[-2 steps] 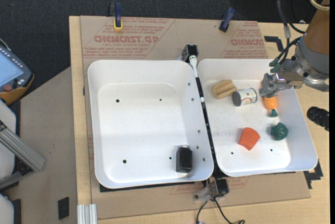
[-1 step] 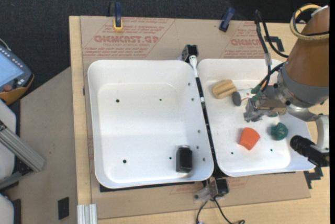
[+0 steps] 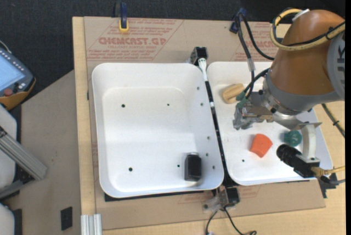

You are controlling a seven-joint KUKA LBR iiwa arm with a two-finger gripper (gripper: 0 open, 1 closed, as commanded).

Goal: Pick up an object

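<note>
A black box (image 3: 192, 167) lies nearest, in the left bin (image 3: 142, 129). In the right bin (image 3: 241, 165), an orange block (image 3: 261, 144) sits just before the hand (image 3: 244, 117), with a tan peg (image 3: 232, 92) beyond. Whether the hand is released or clenched I cannot tell. Lowering here, it may land between them and catch nothing.

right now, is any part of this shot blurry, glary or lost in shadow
Camera view: soft, even light, no hard glare; the left bin is bright white yet its rim reads clear; the orange block and the black object are sharp; the gripper over the right bin is cluttered detail, hard to read.
</note>
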